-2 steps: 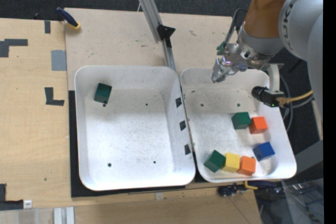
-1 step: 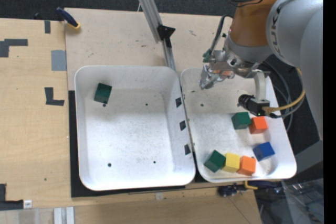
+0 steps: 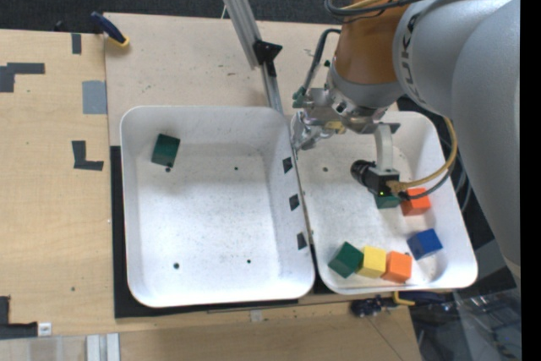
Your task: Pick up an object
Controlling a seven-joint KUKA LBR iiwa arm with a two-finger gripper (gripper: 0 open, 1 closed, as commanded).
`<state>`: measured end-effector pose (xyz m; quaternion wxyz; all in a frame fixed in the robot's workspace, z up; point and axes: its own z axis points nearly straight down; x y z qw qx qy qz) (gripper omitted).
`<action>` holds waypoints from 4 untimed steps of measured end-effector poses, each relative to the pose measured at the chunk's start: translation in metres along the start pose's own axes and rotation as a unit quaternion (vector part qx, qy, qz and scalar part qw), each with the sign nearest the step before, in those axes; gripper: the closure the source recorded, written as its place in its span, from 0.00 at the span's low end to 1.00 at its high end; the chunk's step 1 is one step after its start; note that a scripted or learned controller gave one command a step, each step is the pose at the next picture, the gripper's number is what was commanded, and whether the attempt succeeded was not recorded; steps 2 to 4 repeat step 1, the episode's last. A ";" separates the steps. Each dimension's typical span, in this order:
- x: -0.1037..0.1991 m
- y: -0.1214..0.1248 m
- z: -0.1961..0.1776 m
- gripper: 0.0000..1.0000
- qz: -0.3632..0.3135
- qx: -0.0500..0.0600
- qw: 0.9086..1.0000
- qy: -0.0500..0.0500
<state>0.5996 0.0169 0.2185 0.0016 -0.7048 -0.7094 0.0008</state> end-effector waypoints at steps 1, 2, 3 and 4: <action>0.043 -0.015 -0.010 1.00 0.000 -0.001 1.000 0.000; 0.043 -0.015 -0.010 1.00 0.000 -0.001 1.000 0.000; 0.043 -0.015 -0.010 1.00 0.000 -0.001 1.000 0.000; 0.043 -0.015 -0.010 1.00 0.000 -0.001 1.000 0.000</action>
